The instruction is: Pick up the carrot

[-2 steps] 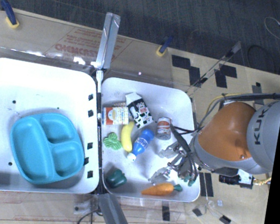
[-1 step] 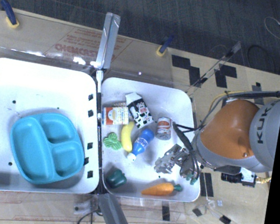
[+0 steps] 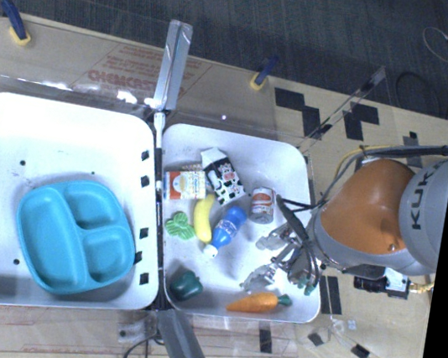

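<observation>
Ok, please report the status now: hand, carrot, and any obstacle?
Hand low in right bin, just above carrot, nothing visibly gripped. Carrot flat at near wall. Nearest neighbours, blue bottle and dark green item, stand apart.

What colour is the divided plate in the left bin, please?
The divided plate is light blue, seen best in the camera view.

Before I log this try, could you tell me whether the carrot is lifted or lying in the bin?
Lying in the bin. The carrot rests flat on the floor of the right bin near its front wall, with the hand just above it.
</observation>
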Controlling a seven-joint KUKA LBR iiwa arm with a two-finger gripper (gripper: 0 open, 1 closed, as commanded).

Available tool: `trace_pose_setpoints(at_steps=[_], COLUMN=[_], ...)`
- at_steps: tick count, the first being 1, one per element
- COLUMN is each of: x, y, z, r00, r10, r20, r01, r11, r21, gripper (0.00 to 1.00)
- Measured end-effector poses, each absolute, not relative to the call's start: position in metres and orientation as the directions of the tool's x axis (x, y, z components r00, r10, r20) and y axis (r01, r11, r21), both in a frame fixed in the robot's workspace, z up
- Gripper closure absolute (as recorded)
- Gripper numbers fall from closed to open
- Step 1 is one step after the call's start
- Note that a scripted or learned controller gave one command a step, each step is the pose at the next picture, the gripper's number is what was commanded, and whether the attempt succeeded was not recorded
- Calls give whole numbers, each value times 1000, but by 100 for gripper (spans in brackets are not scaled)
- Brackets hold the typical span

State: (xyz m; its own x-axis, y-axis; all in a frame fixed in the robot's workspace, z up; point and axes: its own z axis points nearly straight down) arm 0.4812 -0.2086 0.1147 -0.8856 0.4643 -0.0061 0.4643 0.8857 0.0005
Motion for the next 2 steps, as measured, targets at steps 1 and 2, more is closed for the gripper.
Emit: trace_pose_setpoints(at_steps=[1,2], x=[483,483], y=[-208,-208], z=[125,125], r00=[-888,-888], r10=[460,461], r20=[-9,-9], r01=[460,461], r11=[888,888], r21=[1,1], gripper=[100,0])
